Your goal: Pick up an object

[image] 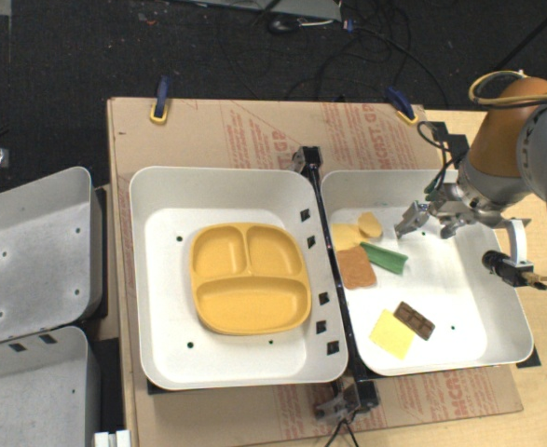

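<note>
The grey arm with its orange band (513, 133) reached in from the right and hung over the far right part of the right-hand shallow white bin (497, 343). Its two-finger gripper (431, 223) sat low over the bin floor, the metal fingers (409, 222) spread apart with nothing between them, so the pincer stood open and empty.

The loose objects lay to the left of the gripper, gathered near the bin's left wall. A pale yellow rounded piece (370, 223) lay nearest the gripper, just beside a second yellow piece (346, 237) that sat close against the divider. Below those, a flat green bar (385, 256) lay at a slant, touching or nearly touching a brown square sponge-like block (356, 268). Farther toward the near edge, a bright yellow square pad (390, 333) lay with a dark brown chocolate-like bar (414, 319) resting partly on its upper right corner. None of these was in contact with the gripper.

In the left-hand shallow white bin (161, 212) lay a yellow plastic divided plate with three compartments (251, 278), roughly in the middle, well apart from the arm. Both bins sat on a cardboard-covered board (254, 128), held at its far edge by blue and yellow clamps (160, 101). Cables (376, 45) trailed over the dark floor beyond.
</note>
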`<state>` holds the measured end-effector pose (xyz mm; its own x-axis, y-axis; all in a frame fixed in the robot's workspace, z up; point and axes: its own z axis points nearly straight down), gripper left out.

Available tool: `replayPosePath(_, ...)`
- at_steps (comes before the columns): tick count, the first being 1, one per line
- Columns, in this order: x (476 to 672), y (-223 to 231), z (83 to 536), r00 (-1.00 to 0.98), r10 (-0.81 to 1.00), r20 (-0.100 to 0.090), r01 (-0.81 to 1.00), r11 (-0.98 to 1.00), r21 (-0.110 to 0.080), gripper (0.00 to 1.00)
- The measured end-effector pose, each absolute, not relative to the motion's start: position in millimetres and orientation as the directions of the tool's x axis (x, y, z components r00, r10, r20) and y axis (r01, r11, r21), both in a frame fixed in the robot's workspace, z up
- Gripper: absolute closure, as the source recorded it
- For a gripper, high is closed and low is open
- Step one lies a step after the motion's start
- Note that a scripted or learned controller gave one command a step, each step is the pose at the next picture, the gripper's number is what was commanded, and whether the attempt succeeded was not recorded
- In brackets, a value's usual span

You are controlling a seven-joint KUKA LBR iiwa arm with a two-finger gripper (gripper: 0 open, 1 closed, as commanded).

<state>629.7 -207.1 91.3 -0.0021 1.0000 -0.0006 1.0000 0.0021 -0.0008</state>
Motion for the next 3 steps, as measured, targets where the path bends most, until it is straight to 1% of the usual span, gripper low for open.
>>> replayPosePath(1, 631.0, -206.9, 103.6, -0.003, 1.000, -0.002, 1.000, 0.003, 0.003, 1.00)
replayPosePath(2, 629.2, -200.9, 149.4, -0.002, 1.000, -0.002, 1.000, 0.002, 0.006, 1.00)
replayPosePath(3, 634.9, -193.8, 210.5, -0.004, 1.000, -0.002, 1.000, 0.004, 0.008, 1.00)
